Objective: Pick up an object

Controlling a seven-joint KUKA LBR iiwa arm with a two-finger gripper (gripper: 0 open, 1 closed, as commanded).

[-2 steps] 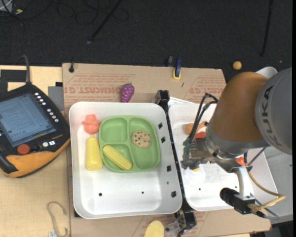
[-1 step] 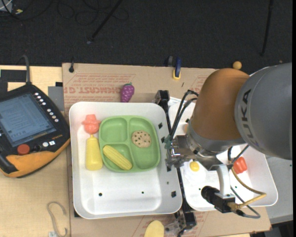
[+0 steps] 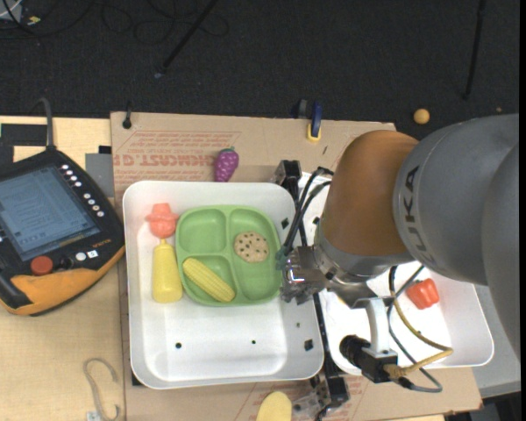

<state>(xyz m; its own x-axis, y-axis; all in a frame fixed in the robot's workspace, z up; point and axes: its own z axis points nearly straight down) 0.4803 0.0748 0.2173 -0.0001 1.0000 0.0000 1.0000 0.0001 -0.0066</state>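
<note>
A dark carpeted floor runs behind the surface (image 3: 61, 358), where a teach pendant (image 3: 39, 226) sits left of two shallow white bins laid on cardboard. In the left bin (image 3: 210, 349) a green divided tray (image 3: 228, 226) carries a cookie (image 3: 251, 246) in one compartment and a yellow corn cob (image 3: 209, 279) in another; a yellow bottle-shaped toy (image 3: 166, 272) with a pink top lies just beside the tray's left edge. The right bin (image 3: 460, 336) holds a small orange piece (image 3: 422, 294). The arm's big grey and orange wrist hangs over the seam between the bins, and the end effector (image 3: 295, 274) sits low at the tray's right rim; I cannot tell how it is set, since the wrist hides it. The corn looks like the nearest fair target: likely light, hard plastic, a bit slick, best pinched across its narrow middle
</note>
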